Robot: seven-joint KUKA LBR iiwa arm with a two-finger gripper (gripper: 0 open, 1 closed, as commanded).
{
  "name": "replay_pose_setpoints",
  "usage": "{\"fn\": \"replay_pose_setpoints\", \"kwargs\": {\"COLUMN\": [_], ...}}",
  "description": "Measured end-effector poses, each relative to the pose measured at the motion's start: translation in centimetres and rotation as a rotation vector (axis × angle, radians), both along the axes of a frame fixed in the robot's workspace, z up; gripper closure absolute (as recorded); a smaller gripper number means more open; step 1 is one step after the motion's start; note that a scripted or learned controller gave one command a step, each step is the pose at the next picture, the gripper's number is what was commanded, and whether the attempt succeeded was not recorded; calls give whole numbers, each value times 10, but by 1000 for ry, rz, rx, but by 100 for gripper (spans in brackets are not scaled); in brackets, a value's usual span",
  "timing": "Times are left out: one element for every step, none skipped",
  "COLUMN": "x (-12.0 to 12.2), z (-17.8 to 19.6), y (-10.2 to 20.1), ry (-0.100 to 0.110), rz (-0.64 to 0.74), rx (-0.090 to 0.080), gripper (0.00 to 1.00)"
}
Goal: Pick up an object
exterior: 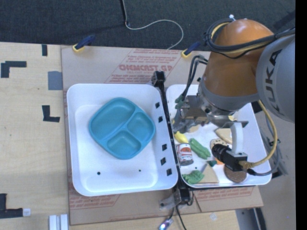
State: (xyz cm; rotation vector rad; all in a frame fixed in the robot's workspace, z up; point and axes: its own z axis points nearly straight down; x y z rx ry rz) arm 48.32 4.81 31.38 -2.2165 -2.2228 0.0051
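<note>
My gripper [188,121] hangs low over the left part of the right bin [259,178], under the big orange and grey wrist. Just below it lie a yellow piece [180,137], a green pod-shaped toy [199,148] and a small can with a red label [185,154]. A green leafy toy [193,177] rests near the bin's front edge. A pale wedge [223,135] and a brown round thing [234,174] sit farther right. The arm hides much of the bin's back half.
The left bin [76,128] holds a blue divided plate [122,127], tilted diagonally. A black divider [165,128] runs between the two bins. Both bins sit on a cardboard sheet [96,66] held by clamps at its back corners.
</note>
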Motion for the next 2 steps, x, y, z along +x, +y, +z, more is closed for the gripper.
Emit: {"fn": "replay_pose_setpoints", "kwargs": {"x": [0,1], "z": [-12,58], "y": [-16,21], "ry": [0,-10], "rz": [-4,3], "rx": [-1,2], "gripper": [100,100]}}
